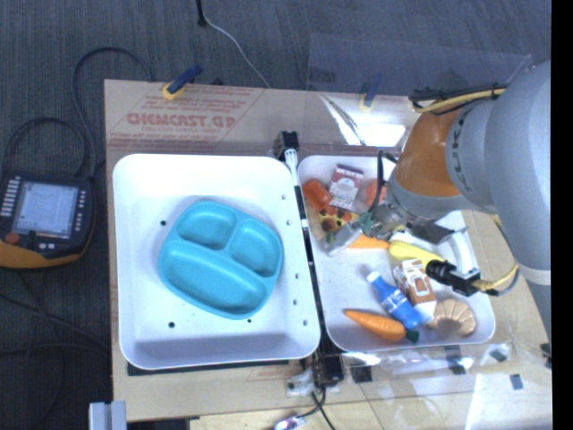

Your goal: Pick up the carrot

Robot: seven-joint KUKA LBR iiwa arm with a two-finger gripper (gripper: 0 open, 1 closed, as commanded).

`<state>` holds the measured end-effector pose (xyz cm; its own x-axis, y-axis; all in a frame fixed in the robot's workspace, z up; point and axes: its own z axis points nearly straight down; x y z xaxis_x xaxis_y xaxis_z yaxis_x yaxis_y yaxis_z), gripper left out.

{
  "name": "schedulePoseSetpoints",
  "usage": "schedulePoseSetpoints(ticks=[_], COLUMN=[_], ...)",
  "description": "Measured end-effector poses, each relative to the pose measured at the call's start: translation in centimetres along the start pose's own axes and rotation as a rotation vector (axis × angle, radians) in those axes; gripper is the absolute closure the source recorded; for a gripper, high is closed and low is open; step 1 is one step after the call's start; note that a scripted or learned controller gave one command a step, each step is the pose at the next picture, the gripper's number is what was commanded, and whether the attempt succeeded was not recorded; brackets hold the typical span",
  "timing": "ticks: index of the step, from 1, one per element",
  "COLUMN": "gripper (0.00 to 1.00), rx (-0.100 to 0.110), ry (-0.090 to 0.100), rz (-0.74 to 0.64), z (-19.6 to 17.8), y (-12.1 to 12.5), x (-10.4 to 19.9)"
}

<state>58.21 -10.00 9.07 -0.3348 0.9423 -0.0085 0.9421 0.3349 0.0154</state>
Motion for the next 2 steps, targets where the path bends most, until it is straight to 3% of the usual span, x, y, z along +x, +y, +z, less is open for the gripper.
schedulePoseSetpoints(ticks=[1, 2], gripper=[1.0, 1.0], rx=[-0.002, 0.014], ry=[-0.005, 0.002], rz=[-0.001, 0.333], z=[-1.1, -9.4], y=[0.1, 6.7], x=[-0.1, 3.2])
